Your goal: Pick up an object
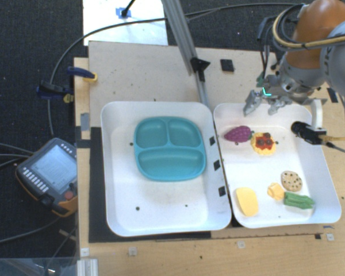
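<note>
My gripper (262, 106) hangs over the back rim of the right bin (316, 160), its two fingers spread open with nothing between them. Just in front of it and slightly left lies a purple bunch of grapes (238, 134). Beside the grapes sits a yellow and red pizza piece (264, 143). Toward the front of this bin are a spotted cookie (291, 180), a small yellow chunk (275, 190), a green pickle-like piece (298, 200) and a yellow block (247, 202).
The left bin (121, 200) holds a teal divided plate (169, 148). A grey pole (181, 33) slants down to the gap between the bins at the back. A teach pendant (49, 174) lies off the bench at left.
</note>
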Robot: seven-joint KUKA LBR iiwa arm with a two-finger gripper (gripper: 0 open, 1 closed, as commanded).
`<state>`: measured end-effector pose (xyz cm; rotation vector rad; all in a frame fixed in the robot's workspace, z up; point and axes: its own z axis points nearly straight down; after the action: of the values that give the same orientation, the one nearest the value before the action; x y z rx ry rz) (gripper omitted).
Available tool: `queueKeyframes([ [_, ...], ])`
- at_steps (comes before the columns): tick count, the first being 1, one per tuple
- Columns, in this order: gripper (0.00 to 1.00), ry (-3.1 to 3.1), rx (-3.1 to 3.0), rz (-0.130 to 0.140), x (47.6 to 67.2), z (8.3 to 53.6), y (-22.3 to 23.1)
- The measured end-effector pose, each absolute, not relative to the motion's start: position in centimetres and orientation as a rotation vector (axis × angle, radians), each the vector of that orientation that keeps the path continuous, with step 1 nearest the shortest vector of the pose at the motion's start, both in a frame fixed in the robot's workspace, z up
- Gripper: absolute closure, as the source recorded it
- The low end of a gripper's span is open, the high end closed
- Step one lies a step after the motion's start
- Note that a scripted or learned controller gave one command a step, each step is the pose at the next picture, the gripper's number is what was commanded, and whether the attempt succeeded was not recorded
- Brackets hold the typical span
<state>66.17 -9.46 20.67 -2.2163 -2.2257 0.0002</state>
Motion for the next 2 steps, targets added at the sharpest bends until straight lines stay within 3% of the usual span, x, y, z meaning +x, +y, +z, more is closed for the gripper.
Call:
queueKeyframes([
  [1, 0.00, -2.227, -2.218, -0.002, 66.2, 20.8, -9.5],
  [2, 0.00, -2.229, -2.214, 0.001, 66.8, 16.0, -8.7],
])
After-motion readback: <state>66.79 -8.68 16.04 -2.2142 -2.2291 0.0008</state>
